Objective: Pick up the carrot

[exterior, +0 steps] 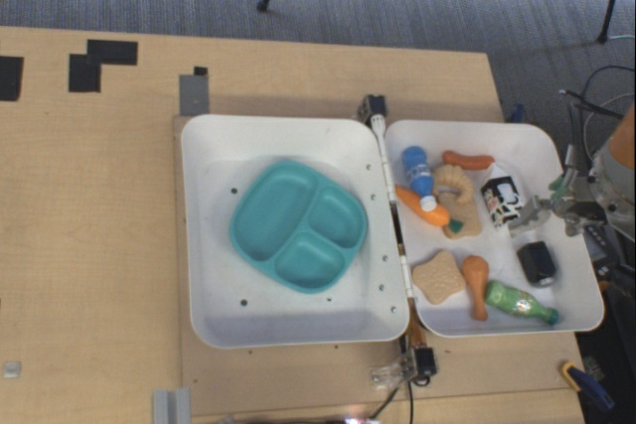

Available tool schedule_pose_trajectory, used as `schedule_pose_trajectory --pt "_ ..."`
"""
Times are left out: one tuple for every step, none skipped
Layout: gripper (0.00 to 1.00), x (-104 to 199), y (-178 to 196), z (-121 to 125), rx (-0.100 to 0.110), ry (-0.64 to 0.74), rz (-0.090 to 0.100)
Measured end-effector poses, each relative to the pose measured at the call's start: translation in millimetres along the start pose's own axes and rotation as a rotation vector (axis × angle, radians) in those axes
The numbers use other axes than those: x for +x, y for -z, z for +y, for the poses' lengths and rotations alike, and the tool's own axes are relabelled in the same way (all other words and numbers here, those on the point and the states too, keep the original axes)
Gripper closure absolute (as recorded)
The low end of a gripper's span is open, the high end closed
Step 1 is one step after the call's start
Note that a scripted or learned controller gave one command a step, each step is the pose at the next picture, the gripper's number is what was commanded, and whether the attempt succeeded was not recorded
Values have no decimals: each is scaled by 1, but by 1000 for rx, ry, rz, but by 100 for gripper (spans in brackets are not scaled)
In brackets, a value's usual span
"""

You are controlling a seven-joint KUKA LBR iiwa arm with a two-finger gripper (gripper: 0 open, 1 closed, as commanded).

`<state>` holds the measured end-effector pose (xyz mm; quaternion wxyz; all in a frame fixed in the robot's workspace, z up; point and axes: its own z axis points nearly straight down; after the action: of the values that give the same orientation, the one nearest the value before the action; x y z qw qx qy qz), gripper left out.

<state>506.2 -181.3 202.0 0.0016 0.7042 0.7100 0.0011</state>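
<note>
The carrot is orange with a green end and lies slantwise at the left side of the right bin, close to the divider. A blue bottle with a white cap rests across its middle, and a tan bread-like piece touches its green end. My gripper hangs over the bin's right rim, well to the right of the carrot, with a black-and-white can between the two. Nothing shows in the gripper.
The right bin also holds a red sausage, a black block, a tan cracker, a drumstick and a green bottle. The left bin holds a teal divided plate.
</note>
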Motion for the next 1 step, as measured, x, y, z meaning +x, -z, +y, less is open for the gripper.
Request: schedule_pose_trajectory --pt "0 88 -92 -8 7 73 6"
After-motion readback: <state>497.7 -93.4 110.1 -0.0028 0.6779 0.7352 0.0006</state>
